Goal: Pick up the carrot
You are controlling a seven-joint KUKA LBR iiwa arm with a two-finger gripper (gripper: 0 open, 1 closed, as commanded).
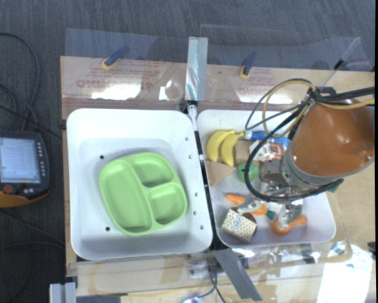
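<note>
Two shallow white plastic bins sit side by side on a light brown tabletop (72, 87). The left bin (81, 163) has smooth walls and round corners. In it lies a bright green plate (142, 192) with three parts, tilted a little. The right bin (324, 223) holds a pile of small toys.

The carrot (235, 199) is a small orange stick near the middle of the right bin, at about 9 o'clock from the jaws (288, 216). Its long side runs almost flat across, from 9 o'clock to 3 o'clock. I cannot tell which end is the tip.

At 12 o'clock from the carrot are smooth yellow bananas (220, 146), curved like a smile. At 6 o'clock from it is a small brown and white box (239, 225). A second orange toy (283, 226) lies right by the jaws.

The big shiny orange and grey arm (330, 145) hangs over the right bin, with black and yellow cables looping round it. I cannot tell whether the jaws are wide or narrow.

The floor (176, 5) is dark grey carpet. A grey screen box (15, 167) lies on it at the left.
</note>
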